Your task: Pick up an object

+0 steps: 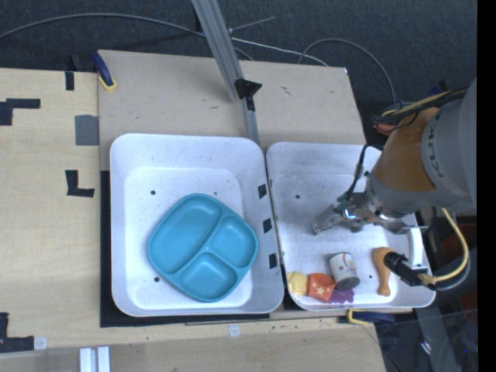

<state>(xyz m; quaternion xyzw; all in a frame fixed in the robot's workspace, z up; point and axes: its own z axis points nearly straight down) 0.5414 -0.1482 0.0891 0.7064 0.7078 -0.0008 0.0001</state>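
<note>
Along the right bin's (310, 169) near edge: a cluster of small objects — yellow piece (297, 284), orange-red block (321, 287), purple scrap (343, 294), small white can (342, 267) with a printed label, orange drumstick-shaped toy (382, 268) with a black end. Just above them, over bare bin floor: gripper (325, 223), grey fingers slightly parted, clasping nothing, apart from every object. Behind it, grey arm (434, 153) with orange band. Left bin (124, 208): blue divided plate (203, 246), three compartments, lying flat.
</note>
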